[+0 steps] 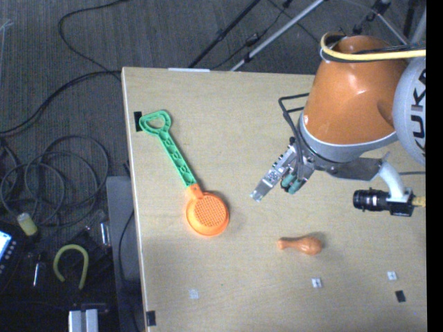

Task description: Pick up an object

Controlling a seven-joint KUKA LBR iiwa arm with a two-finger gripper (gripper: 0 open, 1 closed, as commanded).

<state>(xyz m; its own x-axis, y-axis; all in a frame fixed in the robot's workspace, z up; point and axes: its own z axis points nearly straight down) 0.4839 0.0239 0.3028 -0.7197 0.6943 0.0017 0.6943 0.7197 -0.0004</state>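
A strainer-like toy with a green handle (173, 152) and a round orange head (207, 214) lies on the tan bench top (228, 109) at the left. A small orange pear-shaped object (302, 244) lies nearer the front, right of the middle. My gripper (275, 189) hangs from the orange-banded wrist (349, 95) over the middle of the bench. It is above and slightly left of the pear-shaped object and well right of the strainer head. Its fingers stand apart, open, with nothing between them.
A black cylinder (377, 200) sticks out from the arm at the right. Small square markers (316, 282) dot the bench's front. The bench's left edge (131, 206) drops to a floor with cables (55, 171) and a yellow-green hook (70, 261).
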